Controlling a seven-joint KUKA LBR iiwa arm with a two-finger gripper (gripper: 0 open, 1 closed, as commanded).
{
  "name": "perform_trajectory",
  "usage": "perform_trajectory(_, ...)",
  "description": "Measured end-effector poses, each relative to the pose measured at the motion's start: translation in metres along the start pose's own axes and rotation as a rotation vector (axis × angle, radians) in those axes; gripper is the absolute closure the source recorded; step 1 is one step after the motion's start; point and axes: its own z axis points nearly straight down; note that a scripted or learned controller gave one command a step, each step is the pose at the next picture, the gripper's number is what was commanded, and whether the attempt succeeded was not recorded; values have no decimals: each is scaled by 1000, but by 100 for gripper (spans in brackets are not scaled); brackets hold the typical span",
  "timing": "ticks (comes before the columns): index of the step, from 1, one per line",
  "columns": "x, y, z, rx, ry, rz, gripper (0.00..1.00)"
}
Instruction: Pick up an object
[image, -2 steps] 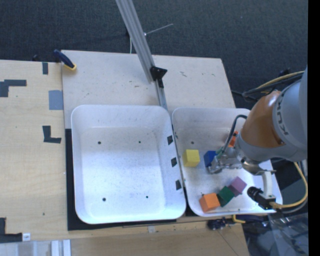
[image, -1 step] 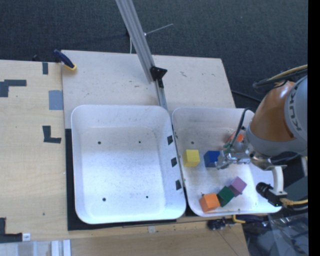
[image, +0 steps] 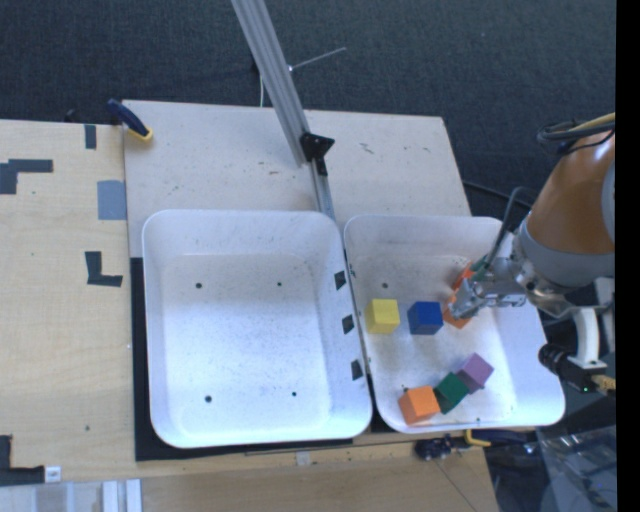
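Several small blocks lie in the right bin (image: 500, 232): a yellow cube (image: 382, 315), a blue cube (image: 425, 317), and near the front an orange cube (image: 420, 403), a green block (image: 452, 390) and a purple block (image: 477, 371). My gripper (image: 470, 297) is low in this bin, just right of the blue cube. A small orange-red piece (image: 456, 319) shows at the gripper's tip, partly hidden by it. I cannot tell whether the piece is held or just lies under the gripper.
The left bin (image: 160, 240) stands beside the right one, sharing a middle wall. A slanted metal rail (image: 285, 90) runs from the top of the view to the bins' back edge. The arm's grey and orange body (image: 575, 210) overhangs the right bin's right rim.
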Motion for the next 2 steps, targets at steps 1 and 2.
perform_trajectory(1, 0, 0, -3, 6, 2, 0, 100)
perform_trajectory(2, 44, 28, -15, 5, 3, -5, 100)
